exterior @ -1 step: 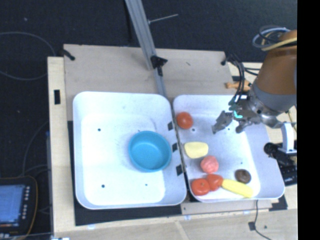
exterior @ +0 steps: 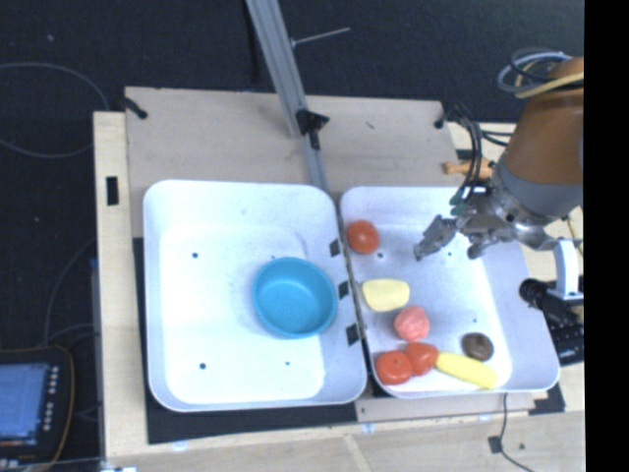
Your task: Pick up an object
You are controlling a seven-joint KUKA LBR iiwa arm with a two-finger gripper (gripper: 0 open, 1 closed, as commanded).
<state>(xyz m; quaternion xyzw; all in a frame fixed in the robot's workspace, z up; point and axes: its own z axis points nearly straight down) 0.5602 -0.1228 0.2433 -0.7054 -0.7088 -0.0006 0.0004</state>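
Note:
My gripper (exterior: 450, 244) hangs over the upper part of the right bin (exterior: 447, 203), fingers spread open with nothing between them. To its left an orange-red ball (exterior: 363, 236) lies near the bin's left wall. Below it sit a pale yellow lump (exterior: 385, 293), a pink ball (exterior: 412, 323), a red tomato-like piece (exterior: 395, 366) with a smaller red piece (exterior: 423, 356) against it, a yellow banana shape (exterior: 466, 370) and a brown round thing (exterior: 478, 345). All lie on the bin floor, apart from the gripper.
The left bin (exterior: 197, 214) holds a blue bowl (exterior: 293, 297) near its right side. A grey metal pole (exterior: 280, 57) slants in from the top toward the seam between the bins. A small screen (exterior: 29, 401) sits at the lower left, off the bench.

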